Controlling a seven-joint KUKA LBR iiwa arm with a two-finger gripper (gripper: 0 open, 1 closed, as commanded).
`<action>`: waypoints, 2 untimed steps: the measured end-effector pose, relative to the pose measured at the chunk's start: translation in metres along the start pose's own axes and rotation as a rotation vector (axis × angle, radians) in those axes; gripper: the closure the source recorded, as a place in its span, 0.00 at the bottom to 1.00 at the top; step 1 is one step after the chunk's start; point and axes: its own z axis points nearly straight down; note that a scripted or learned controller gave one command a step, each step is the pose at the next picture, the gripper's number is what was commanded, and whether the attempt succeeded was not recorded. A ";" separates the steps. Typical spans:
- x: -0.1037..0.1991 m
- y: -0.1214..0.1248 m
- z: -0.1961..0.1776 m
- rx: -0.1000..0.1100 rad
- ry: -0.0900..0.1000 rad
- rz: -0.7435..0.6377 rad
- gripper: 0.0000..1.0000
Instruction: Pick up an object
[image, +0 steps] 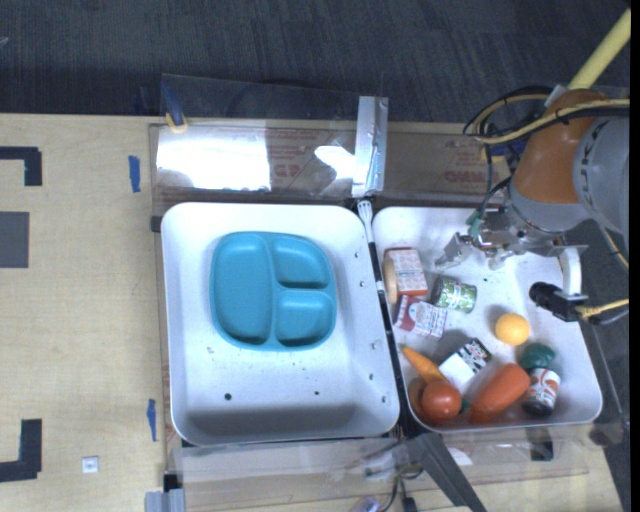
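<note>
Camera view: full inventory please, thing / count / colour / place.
left bin: 1, white, left half of bench
divided plate: 1, teal, middle of left bin
right bin: 1, white, right half of bench
carton: 1, red and white, upper left of right bin
can: 1, green, right of carton
packet: 1, white and red, below carton
lemon: 1, yellow, centre right of right bin
carrot: 1, orange, front of right bin
tomato: 1, red, front left of right bin
bottle: 1, dark with red label, front right corner
arm: 1, grey with orange band, from right
claw: 1, metal, over back of right bin
</note>
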 end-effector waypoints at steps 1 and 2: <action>0.033 -0.043 0.018 0.003 0.002 -0.036 0.00; 0.031 -0.041 0.006 -0.005 -0.002 -0.034 1.00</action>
